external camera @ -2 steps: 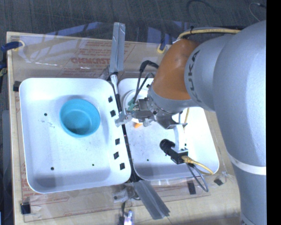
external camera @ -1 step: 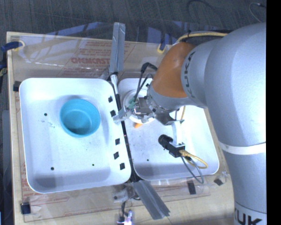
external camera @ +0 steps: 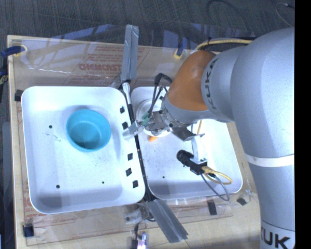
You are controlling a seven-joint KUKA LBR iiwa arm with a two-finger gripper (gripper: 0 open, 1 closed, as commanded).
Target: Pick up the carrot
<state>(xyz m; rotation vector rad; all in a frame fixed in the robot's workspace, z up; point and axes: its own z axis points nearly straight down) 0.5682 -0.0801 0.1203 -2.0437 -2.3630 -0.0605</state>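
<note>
Camera view: one carrot [external camera: 152, 137], one bowl [external camera: 88, 129].

arm [external camera: 259, 87]: "kuka" lettering in dark capitals, seen twice. one instance runs along the grey housing just beside the orange band [external camera: 194, 82], at about 1 o'clock from the frame's centre, turned on its side and only partly legible. the second sits on the arm's base at about 5 o'clock, near the bottom edge, reading "kuk" with the rest cut off.

clear sheet [external camera: 93, 61] on the bench, at about 11 o'clock: reddish printed lettering seen mirrored or reversed, too faint to read reliably.
</note>
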